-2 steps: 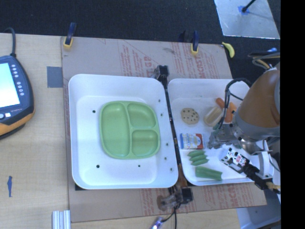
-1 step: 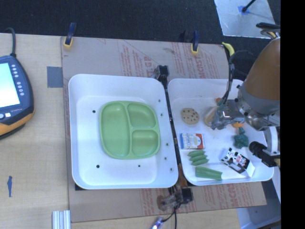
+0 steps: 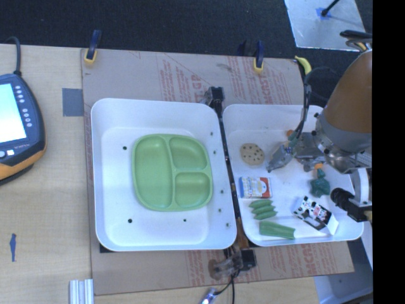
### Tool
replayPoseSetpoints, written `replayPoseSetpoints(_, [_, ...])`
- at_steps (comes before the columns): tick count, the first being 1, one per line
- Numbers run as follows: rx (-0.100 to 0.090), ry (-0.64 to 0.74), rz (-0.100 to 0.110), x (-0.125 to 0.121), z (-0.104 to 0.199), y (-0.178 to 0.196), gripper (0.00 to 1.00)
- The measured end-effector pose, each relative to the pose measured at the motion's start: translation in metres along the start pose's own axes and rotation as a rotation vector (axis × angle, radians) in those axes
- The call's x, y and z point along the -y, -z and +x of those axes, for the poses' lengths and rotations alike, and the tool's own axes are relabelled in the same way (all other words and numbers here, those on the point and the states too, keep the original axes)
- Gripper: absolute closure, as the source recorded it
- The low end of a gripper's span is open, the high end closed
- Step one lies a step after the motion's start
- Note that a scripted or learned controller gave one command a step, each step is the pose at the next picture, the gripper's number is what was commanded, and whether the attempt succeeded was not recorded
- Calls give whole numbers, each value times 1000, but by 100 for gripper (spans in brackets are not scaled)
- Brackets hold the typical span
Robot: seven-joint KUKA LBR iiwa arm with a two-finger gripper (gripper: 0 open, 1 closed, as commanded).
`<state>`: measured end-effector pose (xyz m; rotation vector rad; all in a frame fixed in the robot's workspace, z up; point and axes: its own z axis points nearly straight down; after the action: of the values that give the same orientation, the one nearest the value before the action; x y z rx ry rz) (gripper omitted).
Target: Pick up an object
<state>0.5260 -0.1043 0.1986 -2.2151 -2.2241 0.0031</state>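
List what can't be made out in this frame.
- Tool: too small and blurred in the camera view to tell open from shut, or whether it touches anything.
- Teal toy: the wrist covers its upper part; shape unclear.
- Orange bit: mostly hidden under the wrist; unidentifiable.
- Carton: print too small to read.
- Pendant: cut off by the left edge.

Arm (image 3: 354, 100) cut off at right, teal toy (image 3: 320, 185) partly hidden, gripper (image 3: 278, 160) blurred
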Motion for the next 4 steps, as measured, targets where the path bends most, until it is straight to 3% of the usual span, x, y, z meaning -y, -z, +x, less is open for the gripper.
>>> replayPoseSetpoints(1, [0, 1, 3, 9, 12, -80, 0])
replayPoseSetpoints(2, [-1, 1, 0, 49, 47, -7, 0])
replayPoseSetpoints(3, [0, 1, 2, 50, 5, -97, 0])
replayPoseSetpoints(4, [0, 1, 1, 8, 4, -107, 0])
